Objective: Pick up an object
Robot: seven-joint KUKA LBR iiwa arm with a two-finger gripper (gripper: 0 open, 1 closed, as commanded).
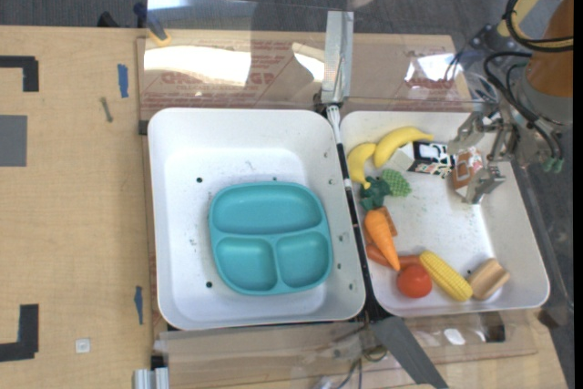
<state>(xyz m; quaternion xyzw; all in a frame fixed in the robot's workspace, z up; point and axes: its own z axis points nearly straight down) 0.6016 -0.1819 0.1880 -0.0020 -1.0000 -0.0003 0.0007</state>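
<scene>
Two white bins side by side. In the left bin (173,196), a teal divided plate (270,235). In the right bin (519,223), two bananas (387,148) at the far left, a green broccoli piece (387,187) just near of them, then a carrot (381,235), a red tomato (414,280), a corn cob (445,275) and a tan bread piece (488,278) along the near side. A small black-and-white carton (430,158) just right of the bananas. Gripper (483,178) low over the bin's far right, beside the carton; between its fingers a small brown-and-white object (468,170), apparently held, though grip too blurred to confirm.
</scene>
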